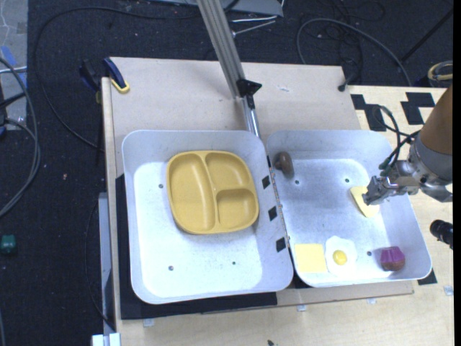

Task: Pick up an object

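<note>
Before you lies a wooden bench point(180, 92) bearing two shallow white bins side by side. The left bin point(144, 258) holds a yellow divided plate point(212, 192), which lies flat in its upper middle with three compartments facing up. The right bin point(324, 193) holds several small things: a brown rounded object point(284, 163) near its upper left corner, just beside the wall shared with the left bin; a flat yellow square point(310, 257) close to its lower edge; a toy fried egg point(340, 255), white with a yellow centre, touching or nearly touching that square on its right; and a purple object point(392, 259) in the lower right corner, apart from the egg. A pale yellow wedge point(362, 201) lies toward the right side of this bin. The arm point(436, 153) reaches in from your right, and its hand point(377, 192) sits low directly at the upper right edge of the wedge, overlapping it in the view. You cannot tell from this angle whether the hand is spread or pressed together, nor whether it touches the wedge. A metal pole point(223, 42) slants from the top of the view down to the gap between the bins, and cables point(50, 85) lie on the dark floor around the bench.
</note>
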Controlling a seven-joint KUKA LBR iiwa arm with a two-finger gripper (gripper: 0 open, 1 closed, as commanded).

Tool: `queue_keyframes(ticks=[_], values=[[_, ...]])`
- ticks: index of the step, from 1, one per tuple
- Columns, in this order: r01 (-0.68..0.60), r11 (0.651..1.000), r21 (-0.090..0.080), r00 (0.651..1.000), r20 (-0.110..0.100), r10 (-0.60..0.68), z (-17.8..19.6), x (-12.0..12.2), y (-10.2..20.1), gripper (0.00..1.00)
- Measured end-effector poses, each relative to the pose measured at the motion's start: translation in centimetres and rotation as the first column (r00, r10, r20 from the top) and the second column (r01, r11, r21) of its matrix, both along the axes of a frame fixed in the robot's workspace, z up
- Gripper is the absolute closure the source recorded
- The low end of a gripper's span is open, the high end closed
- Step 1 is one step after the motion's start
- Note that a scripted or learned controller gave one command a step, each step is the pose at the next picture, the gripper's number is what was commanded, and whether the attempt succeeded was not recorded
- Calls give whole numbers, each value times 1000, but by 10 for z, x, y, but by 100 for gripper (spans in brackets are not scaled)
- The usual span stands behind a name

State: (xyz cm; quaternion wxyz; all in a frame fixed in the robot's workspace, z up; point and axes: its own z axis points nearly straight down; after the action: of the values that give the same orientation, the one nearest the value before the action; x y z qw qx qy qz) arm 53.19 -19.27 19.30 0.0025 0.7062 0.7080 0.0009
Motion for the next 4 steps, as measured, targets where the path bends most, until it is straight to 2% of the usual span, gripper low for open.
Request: queue_keyframes(ticks=[1, 3, 4], values=[[0, 1000, 0, 1000, 0, 0, 50, -8, -5, 100], [-5, 1000, 3, 1000, -5, 5, 31, 12, 108, 100], [-5, 1000, 3, 1000, -3, 5, 42, 16, 159, 100]])
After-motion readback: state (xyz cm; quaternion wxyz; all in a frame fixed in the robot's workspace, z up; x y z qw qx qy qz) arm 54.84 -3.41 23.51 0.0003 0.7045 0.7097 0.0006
